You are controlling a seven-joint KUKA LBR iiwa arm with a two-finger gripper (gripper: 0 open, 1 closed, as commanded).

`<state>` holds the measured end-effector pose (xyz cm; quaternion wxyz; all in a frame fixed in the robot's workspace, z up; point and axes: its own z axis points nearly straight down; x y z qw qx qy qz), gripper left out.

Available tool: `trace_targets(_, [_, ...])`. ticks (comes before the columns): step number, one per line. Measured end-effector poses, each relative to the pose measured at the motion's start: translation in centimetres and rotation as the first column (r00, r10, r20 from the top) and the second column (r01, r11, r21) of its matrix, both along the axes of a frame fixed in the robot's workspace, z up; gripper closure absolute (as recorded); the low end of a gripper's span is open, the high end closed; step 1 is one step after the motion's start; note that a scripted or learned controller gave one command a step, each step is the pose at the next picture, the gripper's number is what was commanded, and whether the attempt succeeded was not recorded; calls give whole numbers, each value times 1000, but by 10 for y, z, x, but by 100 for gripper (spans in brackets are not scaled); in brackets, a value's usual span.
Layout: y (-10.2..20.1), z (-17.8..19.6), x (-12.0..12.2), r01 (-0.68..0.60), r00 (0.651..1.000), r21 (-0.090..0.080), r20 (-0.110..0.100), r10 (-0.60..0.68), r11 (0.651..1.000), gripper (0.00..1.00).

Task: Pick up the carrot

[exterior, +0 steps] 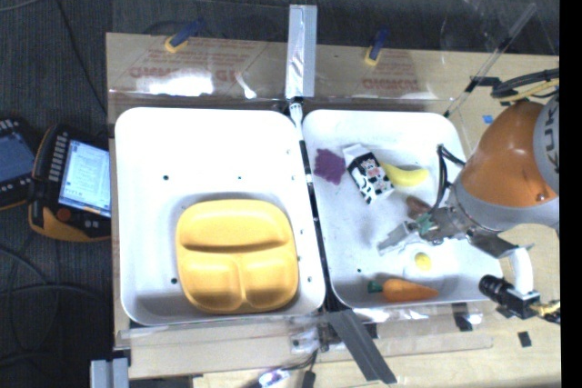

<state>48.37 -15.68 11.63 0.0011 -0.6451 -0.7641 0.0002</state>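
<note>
Because the two bins sit side by side on the bench (123,68), the work divides plainly: the left bin (145,159) carries a yellow tray (238,253) lying flat near its front, well away from anything the task wants. Across the divider, the right bin (338,204) gathers the small things. A purple piece (329,164) lies near its back left, a black-and-white toy (369,176) just beside it, and a banana (406,176) touching or nearly touching that toy. The carrot (406,290), orange with a green tip pointing left, lies along the front wall of this bin, probably where it rolled to rest, and nothing grips it. A small pale yellow object (422,263) sits just behind it. The arm (514,168) reaches in from the right, its claw (409,233) hanging low over the middle of the bin, behind the carrot and apart from it. Whether the claw is spread or clenched I cannot tell; the shapes there are too muddled. Reaching the carrot would call for a move toward the front wall, which may crowd the approach.
</note>
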Motion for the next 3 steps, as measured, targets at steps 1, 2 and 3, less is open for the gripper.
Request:
trace_targets(1, [-1, 141, 2, -249, 969, -2, 5, 249, 969, 0])
trace_targets(2, [-3, 22, 0, -290, 957, 1, 1, 290, 957, 0])
trace_targets(3, [20, -26, 3, -262, 965, -8, 9, 262, 965, 0])
